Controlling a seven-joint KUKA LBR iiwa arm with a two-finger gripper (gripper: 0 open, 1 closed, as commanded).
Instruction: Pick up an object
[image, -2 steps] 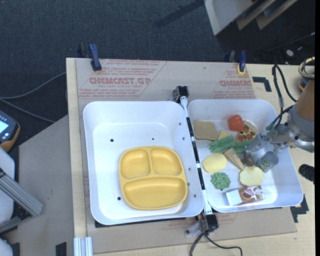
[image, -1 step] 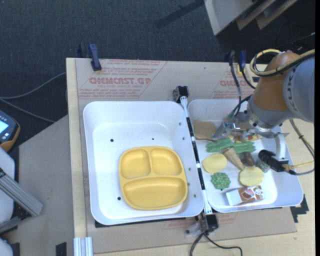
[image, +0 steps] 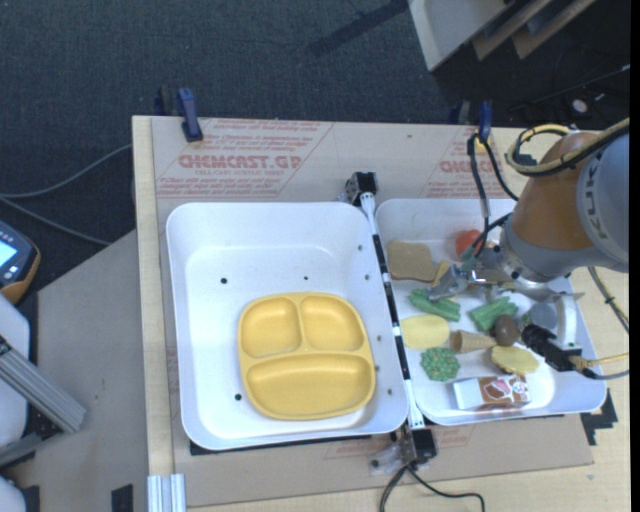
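The right bin (image: 575, 400) holds several toy food pieces: a tan bread slice (image: 410, 262), a red piece (image: 467, 241), a long green pod (image: 436, 308), a yellow chunk (image: 425, 331), a green broccoli floret (image: 440, 363), a yellow lemon-like piece (image: 515, 358) and a white packet (image: 490, 392). My gripper (image: 466, 281) reaches down into this bin from the right, low over its middle. It is just beside a dark green piece (image: 443, 291) and may be touching it.
The left bin (image: 200, 250) carries a yellow divided plate (image: 303, 355). A black clip (image: 361, 185) sits at the bins' far joint, with another clip and cable at the near joint (image: 415, 445). Yellow and black cables (image: 500, 150) run along the arm.
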